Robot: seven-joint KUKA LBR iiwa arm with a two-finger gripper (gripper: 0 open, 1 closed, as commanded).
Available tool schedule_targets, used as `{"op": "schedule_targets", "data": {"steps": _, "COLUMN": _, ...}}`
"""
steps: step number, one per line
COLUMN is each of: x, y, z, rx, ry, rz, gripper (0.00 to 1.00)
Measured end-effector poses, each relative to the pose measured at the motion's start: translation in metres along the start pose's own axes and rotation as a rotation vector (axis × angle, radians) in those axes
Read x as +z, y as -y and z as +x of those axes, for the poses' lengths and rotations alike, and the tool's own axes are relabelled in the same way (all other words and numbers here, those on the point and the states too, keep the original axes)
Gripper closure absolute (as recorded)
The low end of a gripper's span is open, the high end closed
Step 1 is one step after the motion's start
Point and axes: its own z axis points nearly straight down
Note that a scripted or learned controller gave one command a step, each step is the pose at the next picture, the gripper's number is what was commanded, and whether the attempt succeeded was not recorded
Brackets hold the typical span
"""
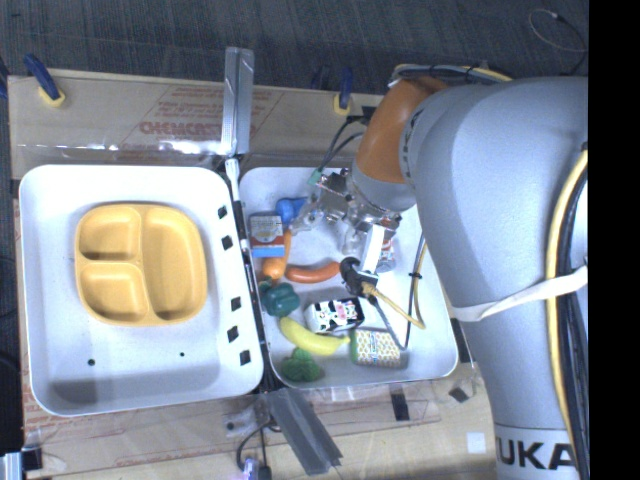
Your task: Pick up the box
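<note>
1. Nearest you, in the near right corner of the right bin, the box lies flat with its patterned face up, close to the near wall. I take this as the task's box. A black-and-white carton and a small pack are box-like too, so confirm your target first.
2. A banana lies just beside the box's left end, perhaps touching it, and a green toy sits at the banana's near side. The carton stands just behind the box. That leaves little room on three sides, so come straight down over the box's middle and grip across whichever pair of sides looks freest.
3. Further back, a carrot lies across the middle of the bin. Keep your path above it and the carton as you travel towards the near corner.
4. Further still, the tool hangs over the far part of the right bin, well apart from the box. You cannot tell from this view whether it is wide or narrow, so command it wide before descending.
5. Lift slowly and watch that the banana does not ride up with the box.
6. The left bin, with its yellow plate, plays no part here.
</note>
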Motion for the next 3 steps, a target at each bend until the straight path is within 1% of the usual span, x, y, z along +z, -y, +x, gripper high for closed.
{"op": "schedule_targets", "data": {"steps": 1, "x": -0.01, "y": 0.0, "z": 0.001, "rx": -0.006, "ry": 0.0, "rz": 0.002, "gripper": 1.0}}
{"op": "schedule_targets", "data": {"steps": 2, "x": 0.0, "y": 0.022, "z": 0.025, "rx": 0.526, "ry": -0.001, "rz": 0.005, "gripper": 1.0}}
{"op": "schedule_targets", "data": {"steps": 3, "x": -0.104, "y": 0.023, "z": 0.072, "rx": 0.941, "ry": -0.001, "rz": -0.001, "gripper": 1.0}}
